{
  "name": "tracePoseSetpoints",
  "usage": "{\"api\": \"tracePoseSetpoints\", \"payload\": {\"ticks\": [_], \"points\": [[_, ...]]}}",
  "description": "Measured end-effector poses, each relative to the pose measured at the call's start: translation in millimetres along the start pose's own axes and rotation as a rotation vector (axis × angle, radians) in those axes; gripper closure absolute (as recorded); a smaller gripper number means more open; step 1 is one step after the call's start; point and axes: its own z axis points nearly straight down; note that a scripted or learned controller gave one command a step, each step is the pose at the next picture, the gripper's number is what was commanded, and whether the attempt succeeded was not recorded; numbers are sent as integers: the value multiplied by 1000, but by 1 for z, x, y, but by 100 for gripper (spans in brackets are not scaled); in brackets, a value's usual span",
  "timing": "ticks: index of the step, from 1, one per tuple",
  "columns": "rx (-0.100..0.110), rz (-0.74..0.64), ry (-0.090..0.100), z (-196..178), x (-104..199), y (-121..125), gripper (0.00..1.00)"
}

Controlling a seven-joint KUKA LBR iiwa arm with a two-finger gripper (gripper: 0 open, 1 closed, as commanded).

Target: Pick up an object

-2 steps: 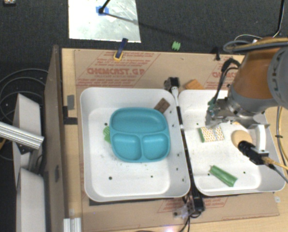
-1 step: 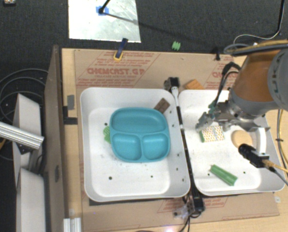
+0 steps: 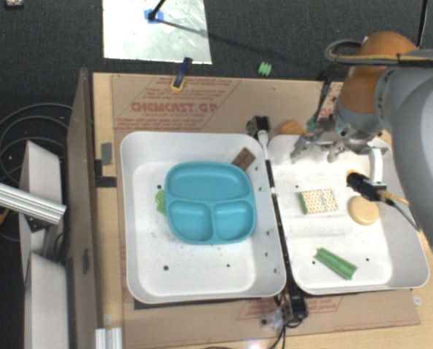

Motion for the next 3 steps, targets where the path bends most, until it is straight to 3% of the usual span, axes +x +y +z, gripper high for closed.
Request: {"api": "tracePoseSetpoints", "payload": {"ticks": [1,2,3], "points": [[6,9,0,35,-72,-29,0],[-2,4,-1,-2,-107,-7,0],[5,4,2,-8,-106,-50,0]]}}
